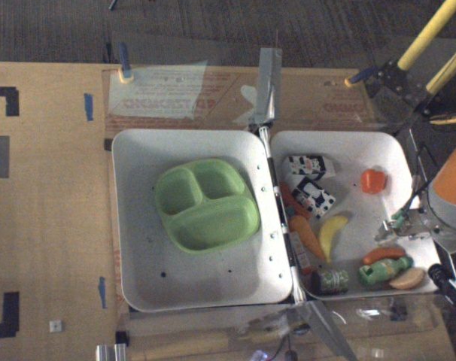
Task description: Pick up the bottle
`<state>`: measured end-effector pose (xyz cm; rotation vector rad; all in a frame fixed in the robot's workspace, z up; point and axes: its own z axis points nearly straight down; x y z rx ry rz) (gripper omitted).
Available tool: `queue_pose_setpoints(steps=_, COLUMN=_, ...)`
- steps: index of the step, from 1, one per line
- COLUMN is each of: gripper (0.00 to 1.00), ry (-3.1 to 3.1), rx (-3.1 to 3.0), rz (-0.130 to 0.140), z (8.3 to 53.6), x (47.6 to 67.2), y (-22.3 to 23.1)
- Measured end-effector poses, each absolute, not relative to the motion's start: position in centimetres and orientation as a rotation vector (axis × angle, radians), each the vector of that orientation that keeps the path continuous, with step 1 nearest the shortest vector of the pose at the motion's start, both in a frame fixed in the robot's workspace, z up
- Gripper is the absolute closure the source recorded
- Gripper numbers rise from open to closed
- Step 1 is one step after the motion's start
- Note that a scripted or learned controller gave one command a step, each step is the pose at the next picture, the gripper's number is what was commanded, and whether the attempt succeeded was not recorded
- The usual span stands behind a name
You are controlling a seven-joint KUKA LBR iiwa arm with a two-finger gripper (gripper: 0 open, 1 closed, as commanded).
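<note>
Camera view: I see the tool (397, 228) at approx 3 o'clock over the right bin (390, 143); can't tell how it's set, nothing seen in it. Bottle (384, 270), green, lies at 5 o'clock w/ carrot (384, 253) touching above, pale food piece (408, 278) just beside. Risk: crowding, tool clips neighbours, bottle rolls off.

The bench top (47, 201) is light wood, extending well to the left of the claw (399, 228). Black corner marks (6, 100) and blue tape strips (88, 106) lie on it at the far left. Above the claw, beyond the bench's far edge, the floor is dark grey carpet (213, 10). Lighting is dim.
</note>
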<state>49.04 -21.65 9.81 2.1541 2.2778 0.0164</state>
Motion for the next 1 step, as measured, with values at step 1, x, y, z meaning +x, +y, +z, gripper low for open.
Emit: queue_pose_setpoints(steps=1, gripper=1.00, ry=2.273, rx=2.154, rz=0.017, z=10.79, x=49.09, y=-21.71)
